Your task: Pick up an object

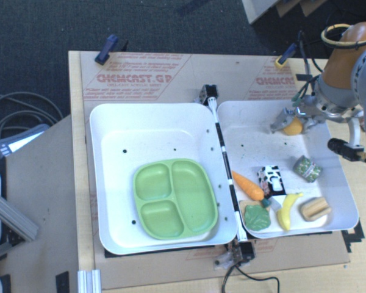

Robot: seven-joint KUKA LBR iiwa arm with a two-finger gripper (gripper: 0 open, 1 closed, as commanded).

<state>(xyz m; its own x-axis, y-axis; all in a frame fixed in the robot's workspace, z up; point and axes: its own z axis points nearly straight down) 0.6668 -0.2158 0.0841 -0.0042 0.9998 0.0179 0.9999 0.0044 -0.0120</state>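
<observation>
My gripper (289, 122) hangs over the back of the right bin (250, 124), with its fingers closed around a small yellow-orange object (293, 127). Lower in the same bin lie an orange carrot (247, 187), a black-and-white packet (271, 179), a green leafy piece (257, 217), a yellow banana (287, 209), a tan bread roll (314, 208) and a green-grey crumpled item (307, 168). These sit well in front of the gripper, apart from it.
The left bin (122, 133) holds a green divided plate (174, 197). A black clamp (208, 93) sits at the back where the bins meet. The arm's grey and orange wrist (344, 72) leans in from the right, above the bin's right wall.
</observation>
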